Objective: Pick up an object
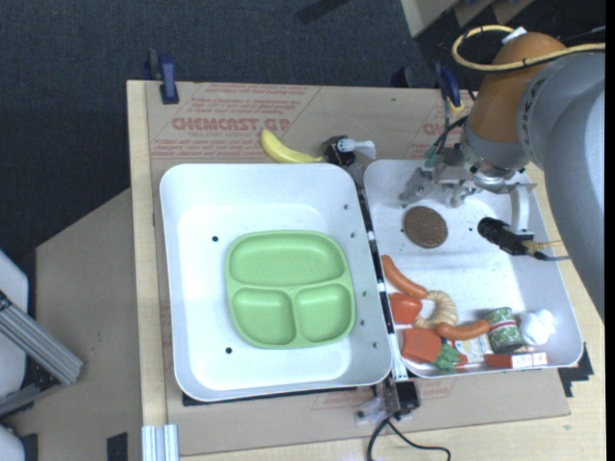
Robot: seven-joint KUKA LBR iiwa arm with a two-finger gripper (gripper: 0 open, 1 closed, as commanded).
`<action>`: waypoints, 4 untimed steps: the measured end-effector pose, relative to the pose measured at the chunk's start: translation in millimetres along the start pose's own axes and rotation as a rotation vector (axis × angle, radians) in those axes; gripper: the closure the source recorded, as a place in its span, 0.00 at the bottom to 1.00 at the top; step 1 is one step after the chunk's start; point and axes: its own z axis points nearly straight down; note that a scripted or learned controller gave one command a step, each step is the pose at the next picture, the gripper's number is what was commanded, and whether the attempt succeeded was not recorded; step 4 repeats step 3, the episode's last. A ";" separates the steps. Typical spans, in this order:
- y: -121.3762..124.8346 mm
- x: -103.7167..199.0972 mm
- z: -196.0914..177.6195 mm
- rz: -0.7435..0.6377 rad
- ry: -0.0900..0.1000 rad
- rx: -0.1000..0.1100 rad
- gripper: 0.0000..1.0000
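tool over the far end of the right bin, nothing seen in its grasp

the grey arm (567,133) reached in from the right, and its tool (434,190) hung over the far end of the right bin (500,281). whether the tool was open or closed could not be told from this slant, and no thing was seen held in it.

just on the near side of the tool lay a round brown disc (425,227), flat on the bin floor and apart from the other things. the rest were crowded at the near end of the same bin: an orange-red sausage (402,275) slanted along the left wall, a red piece (405,308) just below it, a pale curved ring (443,303), a second sausage (467,330), an orange block (419,343) with a small green bit (448,357) against it, a green can (500,327), a white lump (538,327) and a flat red-and-white packet (515,359).

the left bin (192,257) held a green divided plate (288,288), set near its middle.

on the worktop (231,104), beyond the bins, a banana (288,150) lay just past the left bin's far rim, with a small black-and-white thing (348,147) beside it.
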 end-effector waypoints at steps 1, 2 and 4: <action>-66.3 23.3 0.2 0.003 0.004 0.011 0.00; -35.7 20.0 0.0 0.001 0.001 0.001 0.00; -35.7 20.0 -10.4 0.001 0.000 -0.001 1.00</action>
